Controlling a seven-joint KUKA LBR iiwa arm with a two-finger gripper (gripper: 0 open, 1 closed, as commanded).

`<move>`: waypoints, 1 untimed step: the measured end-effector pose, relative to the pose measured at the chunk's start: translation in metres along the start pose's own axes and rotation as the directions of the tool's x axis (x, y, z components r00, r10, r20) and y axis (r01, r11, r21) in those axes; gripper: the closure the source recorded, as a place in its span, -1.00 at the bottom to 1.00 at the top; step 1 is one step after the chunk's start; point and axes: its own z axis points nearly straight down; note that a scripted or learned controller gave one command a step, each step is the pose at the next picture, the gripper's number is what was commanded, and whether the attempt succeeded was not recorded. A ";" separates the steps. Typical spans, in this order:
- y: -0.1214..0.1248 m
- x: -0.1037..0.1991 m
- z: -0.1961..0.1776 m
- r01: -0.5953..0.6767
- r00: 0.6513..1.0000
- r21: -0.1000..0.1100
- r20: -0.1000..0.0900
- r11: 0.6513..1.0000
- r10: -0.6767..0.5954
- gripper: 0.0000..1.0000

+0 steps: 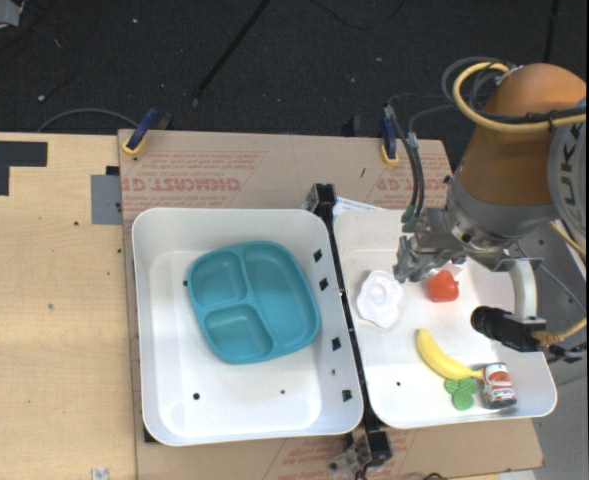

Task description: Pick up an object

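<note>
In the right bin (534, 408), a small red-orange object (442, 287) beside the pincer (421, 260), grip unclear.

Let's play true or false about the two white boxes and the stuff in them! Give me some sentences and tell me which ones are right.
1. The teal divided plate lies in the left bin. True.
2. The banana lies on the teal divided plate. False: it lies in the right bin, near the front.
3. The small can sits at the right bin's front corner, beside a green toy. True.
4. The red object is in the left bin. False: it is in the right bin, just below the gripper.
5. A white object lies in the right bin close to the divider. True.
</note>
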 end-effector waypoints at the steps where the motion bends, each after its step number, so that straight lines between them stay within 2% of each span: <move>1: 0.007 0.054 0.012 0.000 1.000 0.002 0.000 1.000 0.000 1.00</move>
